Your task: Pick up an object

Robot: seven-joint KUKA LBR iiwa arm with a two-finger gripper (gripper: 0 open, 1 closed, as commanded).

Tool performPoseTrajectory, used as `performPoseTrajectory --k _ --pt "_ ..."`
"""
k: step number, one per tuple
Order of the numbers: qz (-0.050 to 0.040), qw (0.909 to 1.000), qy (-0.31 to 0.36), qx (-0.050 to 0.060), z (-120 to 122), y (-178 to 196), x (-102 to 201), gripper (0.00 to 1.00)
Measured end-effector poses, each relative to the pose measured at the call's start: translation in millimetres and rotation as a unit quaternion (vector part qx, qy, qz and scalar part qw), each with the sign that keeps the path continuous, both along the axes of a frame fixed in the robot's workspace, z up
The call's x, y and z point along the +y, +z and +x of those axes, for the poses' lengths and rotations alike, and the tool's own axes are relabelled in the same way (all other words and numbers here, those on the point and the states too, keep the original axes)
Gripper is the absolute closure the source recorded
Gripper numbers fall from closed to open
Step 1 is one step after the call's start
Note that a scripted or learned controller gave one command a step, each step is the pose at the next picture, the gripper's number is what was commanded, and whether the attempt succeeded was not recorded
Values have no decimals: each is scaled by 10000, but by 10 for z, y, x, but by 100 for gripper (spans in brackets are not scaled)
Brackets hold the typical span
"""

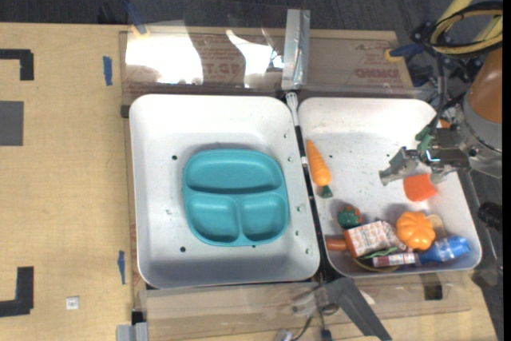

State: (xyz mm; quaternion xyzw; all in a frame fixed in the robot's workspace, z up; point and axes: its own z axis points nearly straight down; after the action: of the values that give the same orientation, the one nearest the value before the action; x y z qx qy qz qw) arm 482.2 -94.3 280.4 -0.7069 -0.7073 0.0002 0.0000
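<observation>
Objects for the picking sit in the right bin point(375, 120), crowded into its near right corner, and the gripper point(397, 168) hangs low over that bin's right side, its metal tip pointing left; whether its fingers are spread or closed cannot be told from this slant. Just beside it, on the near side, lies a small orange-red piece point(420, 188), apparently touching the gripper body or tucked under it, but nothing shows between the fingers, so no hold can be claimed. Nearer still sits an orange pumpkin point(415, 228), with a blue bottle point(447, 250) to its right and a printed carton point(370, 237) to its left, all pressed together. A carrot point(318, 164) lies alone by the bin's left wall, and a small dark green item point(349, 216) sits just near of it. The risk looks plain: a descent into that cluster could nudge neighbours aside or pinch two at once, and the round pumpkin may well roll off a closing grip. The left bin point(152, 172) holds a teal divided tray point(235, 196). The carton's printing is too small to read; the cardboard point(351, 64) behind the bins carries red lettering, upside down and not legible.
</observation>
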Motion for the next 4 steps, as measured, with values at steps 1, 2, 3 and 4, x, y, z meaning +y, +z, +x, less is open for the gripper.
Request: performPoseTrajectory --k 1,2,3,4 --pt "4 9996 -274 43 -51 -869 -490 0" --pt "-7 9991 -427 -62 10 -1867 -783 0" --pt "-19 9990 -432 -106 36 -1754 -790 100" --pt "-1 9989 461 -6 135 -1829 -531 100"
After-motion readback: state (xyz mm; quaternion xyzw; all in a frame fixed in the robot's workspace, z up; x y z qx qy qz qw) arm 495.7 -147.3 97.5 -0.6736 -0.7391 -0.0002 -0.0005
